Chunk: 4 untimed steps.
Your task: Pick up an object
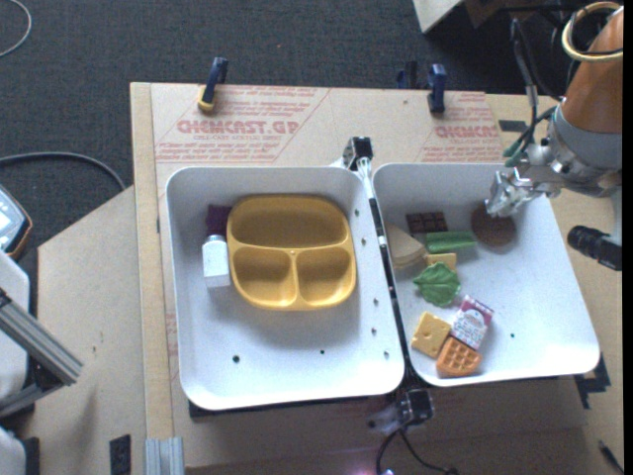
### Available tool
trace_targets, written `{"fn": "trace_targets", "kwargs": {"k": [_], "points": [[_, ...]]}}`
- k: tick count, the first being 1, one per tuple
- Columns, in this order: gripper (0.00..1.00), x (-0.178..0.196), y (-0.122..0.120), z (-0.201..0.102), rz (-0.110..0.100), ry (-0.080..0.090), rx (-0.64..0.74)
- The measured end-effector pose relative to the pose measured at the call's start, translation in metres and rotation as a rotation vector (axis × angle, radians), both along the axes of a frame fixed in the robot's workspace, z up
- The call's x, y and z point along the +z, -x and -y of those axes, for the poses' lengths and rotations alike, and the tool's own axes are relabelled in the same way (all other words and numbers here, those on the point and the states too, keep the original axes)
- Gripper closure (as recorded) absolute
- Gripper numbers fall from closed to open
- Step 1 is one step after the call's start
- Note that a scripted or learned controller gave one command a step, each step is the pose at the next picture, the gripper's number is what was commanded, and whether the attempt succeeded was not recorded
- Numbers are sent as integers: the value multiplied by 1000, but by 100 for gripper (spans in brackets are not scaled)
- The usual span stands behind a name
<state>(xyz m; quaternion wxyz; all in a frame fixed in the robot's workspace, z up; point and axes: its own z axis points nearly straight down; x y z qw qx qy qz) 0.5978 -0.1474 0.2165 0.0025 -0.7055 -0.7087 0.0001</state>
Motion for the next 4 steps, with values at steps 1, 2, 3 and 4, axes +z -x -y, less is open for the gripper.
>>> {"fn": "trace_targets", "kwargs": {"k": [1,2,3,4], "points": [[100,-9,21,-49,-1,1,0],[100,-1,35,-91,0,1,0],[100,-7,61,-133,-1,1,-1],[100,9,87,-176,0,1,0]]}}
